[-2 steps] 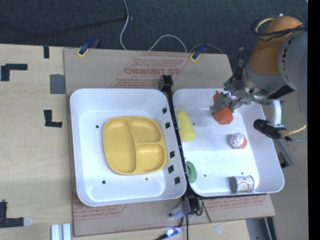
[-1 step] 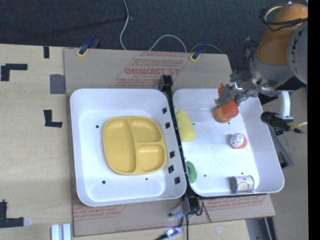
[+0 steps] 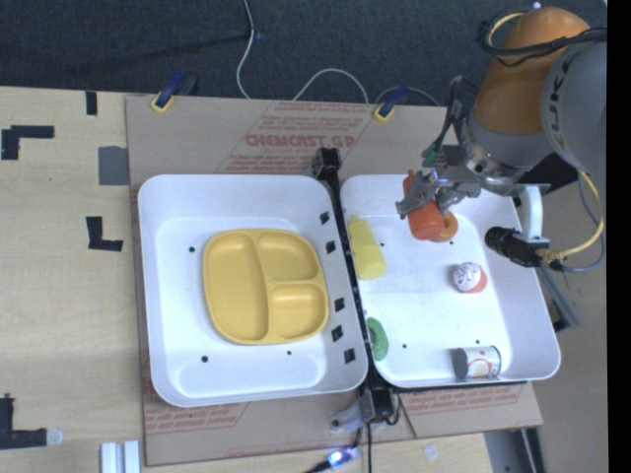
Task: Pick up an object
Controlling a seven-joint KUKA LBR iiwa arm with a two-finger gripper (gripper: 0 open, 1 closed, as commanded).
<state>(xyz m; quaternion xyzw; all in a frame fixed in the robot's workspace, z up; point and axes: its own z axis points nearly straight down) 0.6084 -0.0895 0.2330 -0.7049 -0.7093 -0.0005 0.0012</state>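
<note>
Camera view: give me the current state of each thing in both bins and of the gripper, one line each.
Gripper: low over the right bin, at the orange object; whether it grips it cannot be told.
Orange object: in the right bin, right under the gripper.
Yellow divided plate: flat in the left bin, nothing on it.
Yellow block: lying by the divider.
Small can: on its side.
Red and white ball: resting, apart.
Green piece: at the bin's left wall.

Wooden bench (image 3: pixel 59 264), cardboard sheet (image 3: pixel 286 136), two white bins (image 3: pixel 158 195)
</note>
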